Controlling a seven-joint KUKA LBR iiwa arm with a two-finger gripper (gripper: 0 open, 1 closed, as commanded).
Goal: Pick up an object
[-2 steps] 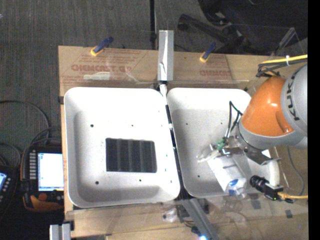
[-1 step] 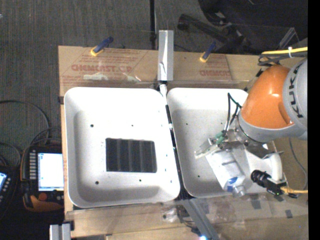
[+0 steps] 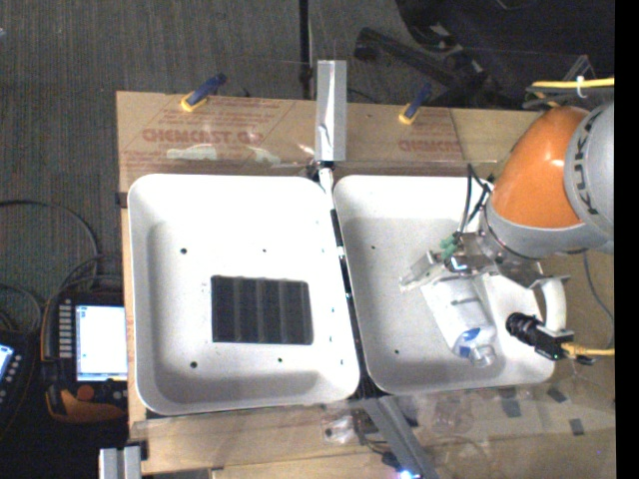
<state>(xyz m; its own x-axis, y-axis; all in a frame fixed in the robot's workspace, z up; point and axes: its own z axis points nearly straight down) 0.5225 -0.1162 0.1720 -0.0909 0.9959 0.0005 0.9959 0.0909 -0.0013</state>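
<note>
A clear plastic bottle (image 3: pixel 461 317) with a blue cap lies on its side in the right bin (image 3: pixel 384 228), cap end toward the bin's front edge. My gripper (image 3: pixel 439 265) hangs over the right bin, just above and to the left of the bottle's far end. It looks close to the bottle or touching it; I cannot tell which. The grey arm with its orange band (image 3: pixel 534 183) covers the bin's right side. A black ridged rectangular tray (image 3: pixel 262 310) lies flat in the middle of the left bin (image 3: pixel 165 218).
A metal post (image 3: pixel 330 118) stands at the back between the two bins. A black connector and a yellow cable (image 3: pixel 539 335) hang from the wrist near the right bin's front right corner. A control pendant (image 3: pixel 88 347) lies on the floor to the left.
</note>
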